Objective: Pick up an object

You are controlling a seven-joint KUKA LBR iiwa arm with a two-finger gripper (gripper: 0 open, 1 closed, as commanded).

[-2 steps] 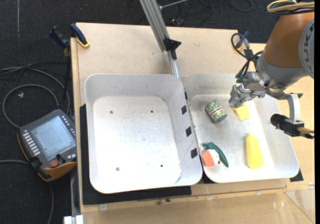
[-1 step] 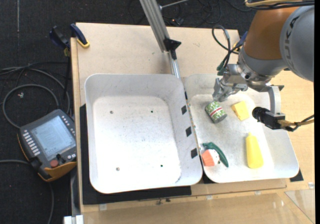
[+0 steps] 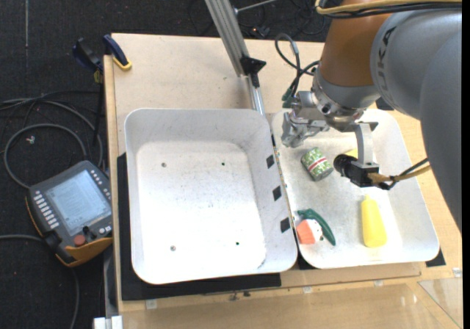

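The small green-and-white patterned cylinder (image 3: 316, 164) lies in the right white bin (image 3: 411, 239), just below and right of the metal gripper (image 3: 295, 131). Whether that claw is released or clenched cannot be told. The grey arm (image 3: 411, 56) reaches in from the right, wrist bent down over the bin's upper left.

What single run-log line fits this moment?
arm: over right bin | gripper: near far-left corner | green-patterned object: beside it, unheld
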